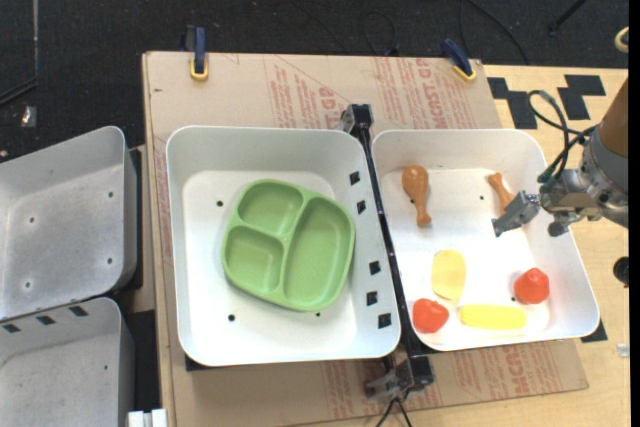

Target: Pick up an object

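Observation:
The right bin (560, 245) holds several toy foods. A brown drumstick (418, 193) lies at its upper left, and a small orange-brown piece (497, 186) lies near the upper right. A pale yellow oval (449, 273) is in the middle, with a yellow banana-like piece (492, 317) near the front wall. There are two red pieces, one at the front (430, 315) and one at the right (531, 286). My gripper (537, 217) hangs over the right side of this bin, just below the orange-brown piece. It is open, with nothing between its fingers.
A green divided plate (288, 245) sits in the left bin (190, 215). A black divider (378, 235) runs between the bins. Blue and yellow clamps (198, 52) hold the cardboard base at the back. White trays (60, 215) lie off the bench to the left.

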Motion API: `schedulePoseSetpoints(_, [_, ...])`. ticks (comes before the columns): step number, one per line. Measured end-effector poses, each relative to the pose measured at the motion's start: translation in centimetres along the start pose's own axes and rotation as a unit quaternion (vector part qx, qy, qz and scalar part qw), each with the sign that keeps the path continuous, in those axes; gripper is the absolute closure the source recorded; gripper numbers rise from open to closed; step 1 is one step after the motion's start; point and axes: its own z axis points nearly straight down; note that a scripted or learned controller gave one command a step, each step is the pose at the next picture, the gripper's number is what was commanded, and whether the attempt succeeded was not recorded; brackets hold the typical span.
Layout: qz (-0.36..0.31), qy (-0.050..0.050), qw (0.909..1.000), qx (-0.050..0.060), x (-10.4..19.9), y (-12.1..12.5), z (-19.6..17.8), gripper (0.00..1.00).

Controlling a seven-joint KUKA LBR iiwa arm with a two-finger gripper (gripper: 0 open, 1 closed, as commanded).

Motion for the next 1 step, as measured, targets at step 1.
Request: schedulePoseSetpoints(1, [-0.002,-0.001,1.0,-0.006,0.07,0.25,-0.64,0.0])
